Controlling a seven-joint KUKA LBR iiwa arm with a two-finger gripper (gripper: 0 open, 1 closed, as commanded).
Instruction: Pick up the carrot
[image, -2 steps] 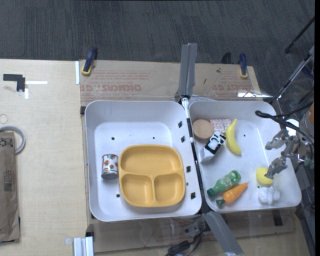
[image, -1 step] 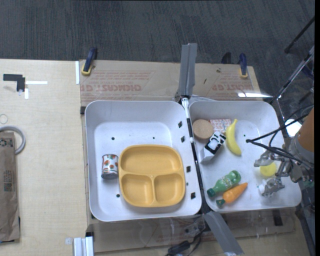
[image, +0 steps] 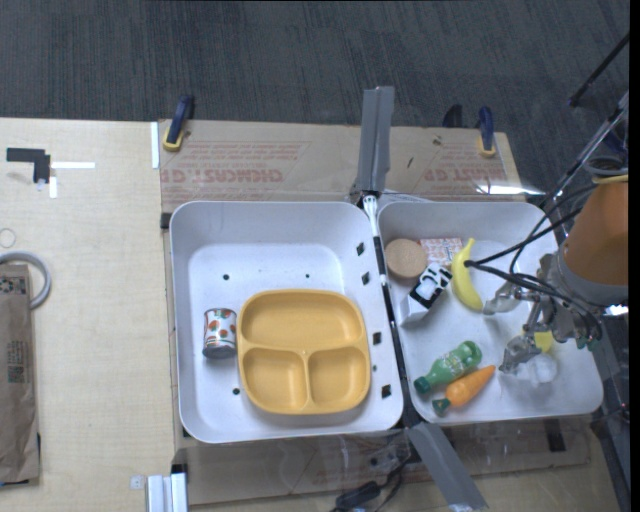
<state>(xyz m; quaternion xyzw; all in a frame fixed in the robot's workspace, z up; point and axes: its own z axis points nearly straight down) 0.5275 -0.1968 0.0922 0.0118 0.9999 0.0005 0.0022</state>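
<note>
Jaws — low over the right side of the right bin, at the end of the grey arm with its orange band, reaching in from the right. Cannot tell how far open; metal parts and cables blur together there. Nothing visibly held between them.

Carrot — orange, lying on the floor of the right bin near its front wall, slanted, thick end toward the jaws, tip toward the front left corner. Just left of the jaws, apart from them. Touching or nearly touching the green bottle along its upper side.

Green bottle — lying on its side, parallel to the carrot, just behind it.

Banana — yellow, farther back in the same bin, curved, lying roughly front to back.

Black-and-white item — small, just left of the banana; kind not clear.

Round tan disc — flat, back left of the right bin, near the divider.

Pinkish printed card — flat under the back end of the banana.

Left bin — white, shallow, alongside the right one.

Yellow divided plate — three compartments, front centre of the left bin.

Small can — printed label, on its side, just left of the plate.

Tabletop — light wood, left of the bins; brown paper bag at its left edge.

Cardboard sheet — behind the bins, held by blue clamps.
</note>
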